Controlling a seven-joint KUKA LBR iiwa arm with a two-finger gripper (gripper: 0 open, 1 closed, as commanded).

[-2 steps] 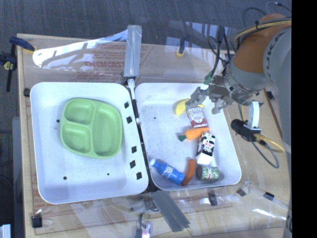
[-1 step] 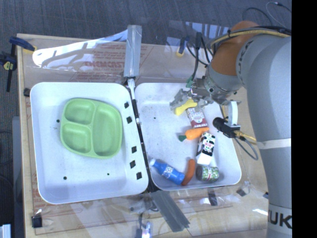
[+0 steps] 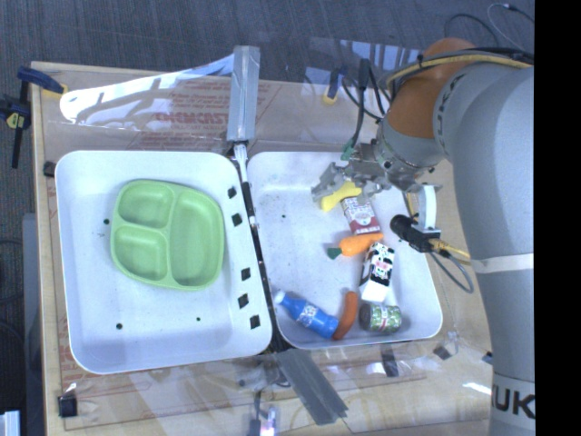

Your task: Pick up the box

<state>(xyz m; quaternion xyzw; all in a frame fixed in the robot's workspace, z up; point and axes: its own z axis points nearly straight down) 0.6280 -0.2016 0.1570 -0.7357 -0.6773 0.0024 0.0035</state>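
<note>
The gripper (image 3: 356, 174) hangs over the far part of the right bin (image 3: 289, 243), its metal parts bunched above a yellow item (image 3: 333, 196). Whether it is open or closed cannot be told from this slanted view, and nothing is seen held in it. The box (image 3: 359, 214), small, red and white, lies flat on the bin floor just beside the gripper, on the near side of it and a little to the view's right. Its long axis runs roughly from the far wall toward the near wall, slightly tilted. The move that seems needed is short: a small shift toward the near wall, then down, with the jaws set across the box's narrow width. Room is tight. The yellow item lies just beside the box's far left corner, and a carrot (image 3: 357, 244) lies at its near end, close or touching. A black-and-white carton (image 3: 379, 272) stands near on the right, also box-shaped and easily mistaken for the target. The box's left side faces bare floor, and its right side has some space before the bin's wall. A bottle (image 3: 305, 314), a can (image 3: 381, 318) and a sausage (image 3: 348, 311) lie well apart, by the near wall. The left bin (image 3: 82, 271) holds a green plate (image 3: 169, 234).
</note>
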